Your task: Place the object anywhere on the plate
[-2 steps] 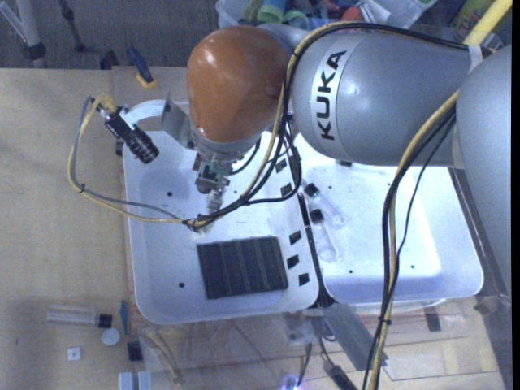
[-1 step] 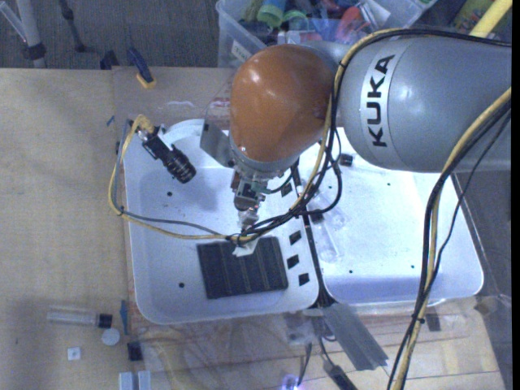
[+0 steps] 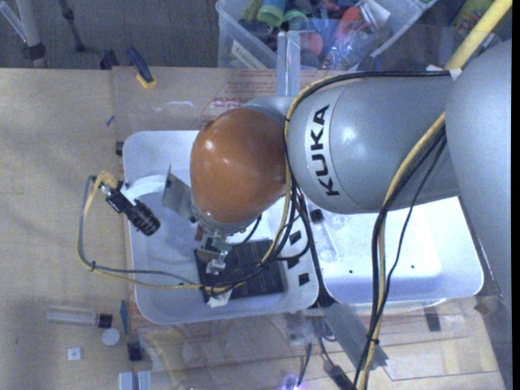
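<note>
The likeliest task object is a dark flat slab (image 3: 258,273) lying on the floor of the left bin (image 3: 145,292) toward 5 o'clock, though its kind is too blurred to name; it lies flat and low, so I judge it needs a grasp from straight above, which fits the arm's steep downward pose. The gripper (image 3: 213,256) hangs just beside the slab's 9 o'clock edge, and whether it is open, closed or holding anything I cannot tell, because the orange band (image 3: 237,166) hides most of it. A pale curved rim (image 3: 146,188) at 10 o'clock in the same bin is probably the plate, well apart from the slab. The right bin (image 3: 422,258) sits at 3 o'clock. Both rest on a tan wooden surface (image 3: 49,136); a black cylinder (image 3: 136,211) on a yellow cable overhangs the left bin at 9 o'clock, and a clear tub of coloured toys (image 3: 325,15) stands at 12 o'clock
</note>
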Available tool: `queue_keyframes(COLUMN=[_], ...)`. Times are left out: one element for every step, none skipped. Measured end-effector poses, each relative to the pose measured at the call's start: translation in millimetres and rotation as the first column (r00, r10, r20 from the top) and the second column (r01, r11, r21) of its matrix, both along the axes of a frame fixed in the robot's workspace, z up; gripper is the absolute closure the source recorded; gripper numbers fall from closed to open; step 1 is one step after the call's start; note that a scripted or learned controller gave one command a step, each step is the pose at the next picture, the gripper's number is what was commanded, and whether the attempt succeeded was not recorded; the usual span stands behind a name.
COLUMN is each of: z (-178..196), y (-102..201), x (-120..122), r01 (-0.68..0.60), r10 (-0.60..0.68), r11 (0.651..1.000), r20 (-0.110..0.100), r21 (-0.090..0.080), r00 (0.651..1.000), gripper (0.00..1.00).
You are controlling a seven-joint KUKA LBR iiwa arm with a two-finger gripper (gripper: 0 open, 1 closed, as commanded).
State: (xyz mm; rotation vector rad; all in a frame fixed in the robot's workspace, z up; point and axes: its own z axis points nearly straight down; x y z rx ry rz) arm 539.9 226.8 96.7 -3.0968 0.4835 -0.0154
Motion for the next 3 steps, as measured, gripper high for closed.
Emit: queue_keyframes(z=[75, 107, 48], y=[-49, 0, -1], x=[-47, 27, 42], r01=[0.112, 0.458, 0.465], r10=[-0.112, -0.458, -0.465], r11=[0.994, 0.889, 0.885], r20=[-0.014, -0.011, -0.014], r21=[-0.004, 0.002, -0.003], r00=[0.994, 0.889, 0.885], gripper=[1.0, 1.0, 1.0])
